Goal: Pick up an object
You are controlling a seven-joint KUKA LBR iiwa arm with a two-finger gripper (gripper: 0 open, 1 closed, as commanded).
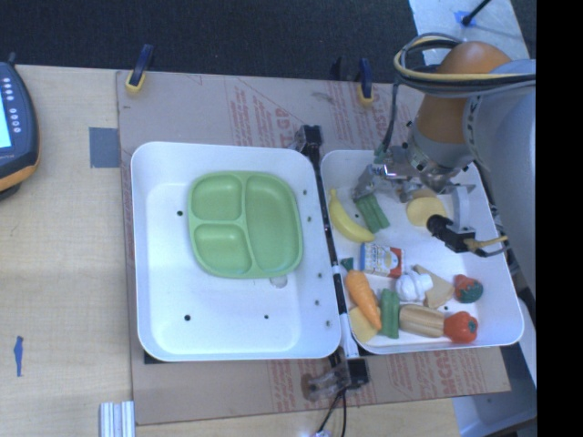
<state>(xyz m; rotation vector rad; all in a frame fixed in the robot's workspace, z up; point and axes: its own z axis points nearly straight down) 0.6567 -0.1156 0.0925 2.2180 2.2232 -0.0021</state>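
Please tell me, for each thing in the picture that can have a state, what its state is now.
Green three-compartment plastic plate: lying flat in the left white bin, nothing in its compartments.
Yellow toy banana: lying in the right white bin.
Orange toy carrot: lying among the other toy foods.
Red toy tomato: resting near the bin's front corner.
Hand: low over the right bin's far end; its grip cannot be judged.

Light fell evenly and fairly brightly from above, leaving the white bins (150, 244) close to washed out and casting only soft, short shadows under the green plate (246, 223). The picture was low in resolution and slightly soft, so the small toys blurred together. The dark floor (228, 12) beyond the surface (64, 271) stayed nearly black.
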